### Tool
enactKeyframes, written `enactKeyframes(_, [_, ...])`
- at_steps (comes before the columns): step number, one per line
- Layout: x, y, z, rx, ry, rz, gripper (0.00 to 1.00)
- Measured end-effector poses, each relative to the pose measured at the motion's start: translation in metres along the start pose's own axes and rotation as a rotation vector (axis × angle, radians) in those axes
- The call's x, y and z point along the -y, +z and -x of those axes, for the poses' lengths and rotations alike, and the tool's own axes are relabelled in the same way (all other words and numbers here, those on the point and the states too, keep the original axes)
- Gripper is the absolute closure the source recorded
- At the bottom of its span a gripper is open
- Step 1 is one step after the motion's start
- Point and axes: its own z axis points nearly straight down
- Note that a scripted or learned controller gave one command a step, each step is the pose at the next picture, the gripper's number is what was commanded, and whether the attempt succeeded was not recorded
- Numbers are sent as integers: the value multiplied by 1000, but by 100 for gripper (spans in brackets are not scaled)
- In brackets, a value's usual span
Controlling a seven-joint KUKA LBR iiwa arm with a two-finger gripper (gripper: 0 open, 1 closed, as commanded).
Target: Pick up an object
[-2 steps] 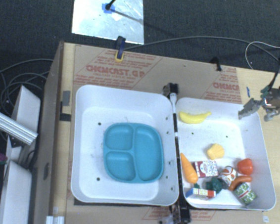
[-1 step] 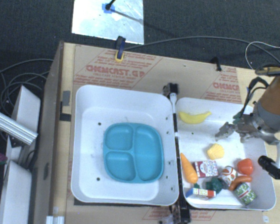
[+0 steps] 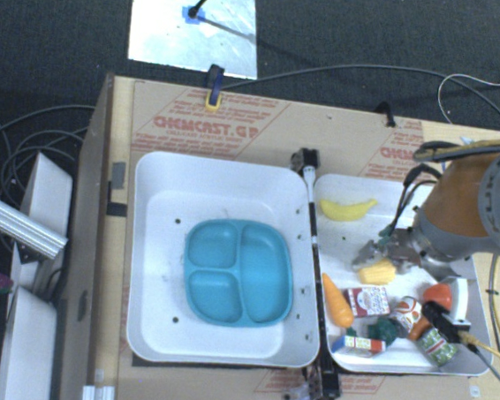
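My gripper [image 3: 379, 252]: low in the right bin [image 3: 340, 188], fingers touching the yellow block [image 3: 377, 272]; grip unclear.
Banana [image 3: 348, 209]: above the block.
Carrot [image 3: 339, 303]: left, below the block.
Blue tray [image 3: 238, 271]: left bin [image 3: 154, 229].

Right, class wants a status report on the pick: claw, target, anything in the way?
Claw low in right bin, over yellow block; no grasp seen. Carrot and carton crowd close by. Banana lies apart.
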Motion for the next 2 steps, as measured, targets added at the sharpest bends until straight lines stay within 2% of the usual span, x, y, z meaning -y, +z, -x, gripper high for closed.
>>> enactKeyframes(1, [-1, -11, 1, 1, -2, 4, 100])
enactKeyframes(2, [2, -102, -70, 0, -2, 5, 100])
